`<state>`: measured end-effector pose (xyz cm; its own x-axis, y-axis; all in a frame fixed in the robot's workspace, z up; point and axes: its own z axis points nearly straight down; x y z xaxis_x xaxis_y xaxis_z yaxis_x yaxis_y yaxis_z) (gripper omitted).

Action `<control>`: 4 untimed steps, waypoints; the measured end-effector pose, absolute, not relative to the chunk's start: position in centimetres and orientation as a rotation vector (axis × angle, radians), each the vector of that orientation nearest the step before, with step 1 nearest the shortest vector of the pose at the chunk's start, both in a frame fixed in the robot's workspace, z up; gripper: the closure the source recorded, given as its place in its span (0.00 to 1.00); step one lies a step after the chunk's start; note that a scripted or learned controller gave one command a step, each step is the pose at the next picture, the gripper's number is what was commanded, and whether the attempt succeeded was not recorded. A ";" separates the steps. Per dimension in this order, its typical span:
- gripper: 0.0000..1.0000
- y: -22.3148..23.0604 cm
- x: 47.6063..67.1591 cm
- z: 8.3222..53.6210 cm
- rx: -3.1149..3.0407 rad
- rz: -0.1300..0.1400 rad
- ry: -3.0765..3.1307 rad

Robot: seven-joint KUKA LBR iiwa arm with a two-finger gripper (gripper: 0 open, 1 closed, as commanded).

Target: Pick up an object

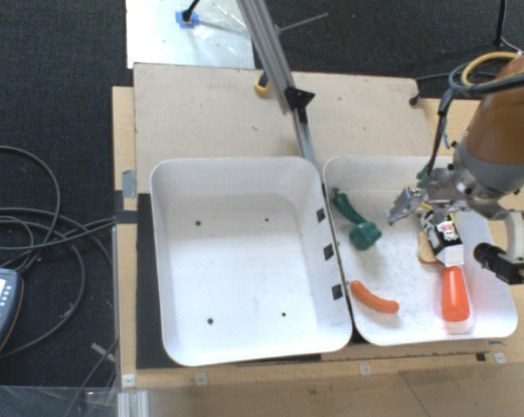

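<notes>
The gripper (430, 215) hangs over the right bin (496, 327), in its upper right part, below the grey wrist and orange band of the arm (503, 133). Directly under and beside it lies a tan and white object (432, 248) with black and red bits, partly hidden by the gripper. An orange-red bottle (454, 295) lies just in front of it, near the bin's right wall. A green hammer-like toy (355, 224) rests to the gripper's left. An orange carrot-like piece (374, 298) lies near the bin's front left.
The left bin (170, 233) stands beside the right one, their walls touching at a divider with black clips (329, 252). A slanted metal rod (275, 50) crosses the back of the bench. Cables and a pendant lie on the floor at left.
</notes>
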<state>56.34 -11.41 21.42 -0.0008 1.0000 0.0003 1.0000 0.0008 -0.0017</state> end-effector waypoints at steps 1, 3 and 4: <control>0.00 -10.4 56.6 15.9 -2.217 0.003 -2.220; 1.00 -9.5 56.7 11.9 -2.223 -0.004 -2.223; 1.00 -8.9 57.1 16.5 -2.219 -0.006 -2.231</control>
